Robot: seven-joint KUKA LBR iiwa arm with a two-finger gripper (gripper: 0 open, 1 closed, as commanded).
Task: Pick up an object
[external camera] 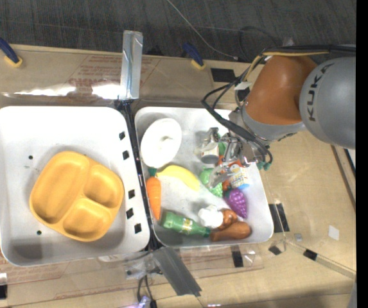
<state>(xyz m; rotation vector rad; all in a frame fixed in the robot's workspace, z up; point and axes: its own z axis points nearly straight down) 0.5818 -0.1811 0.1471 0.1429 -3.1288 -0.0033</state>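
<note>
From the overhead camera, the arm's gripper [225,151] sits low in the right bin [190,115], right of centre in the frame, over a jumble of toys: purple grapes [237,202], a carrot [153,196], a green bottle [182,224] and a white cup [161,141]. Honestly can't tell how wide the claw is or whether it's got anything. Left bin [7,172] has a yellow tray [76,195]. Looks like nothing's lifted yet, so the pick is still to do.

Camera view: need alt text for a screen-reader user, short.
A grey arm with an orange band reaches from the right, its gripper low over the right bin, which is crowded with toy food: a white disc, a carrot, purple grapes, a green bottle. The left bin holds a yellow divided tray.
</note>
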